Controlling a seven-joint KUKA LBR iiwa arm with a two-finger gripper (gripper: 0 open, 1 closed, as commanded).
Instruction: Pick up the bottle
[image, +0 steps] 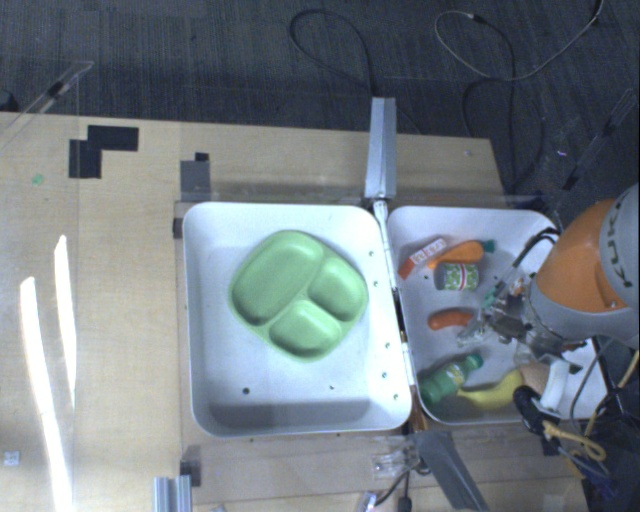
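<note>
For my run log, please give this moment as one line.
arm: over right bin | gripper: above bottle, nothing seen held | bottle: lying at bin's near edge, beside banana | left bin: green tray

Even, fairly bright light falls from above. Two pale glare streaks (45, 340) cross the worktop (100, 300) at left. A soft shadow lies along the left bin (215, 300)'s near wall. The picture is slightly soft and grainy.

Green bottle (447, 378) with a yellow label band, lying on its side. Resting at the near edge of the right bin (420, 228), cap end pointing up-right. Touching a yellow banana (492, 393).
</note>
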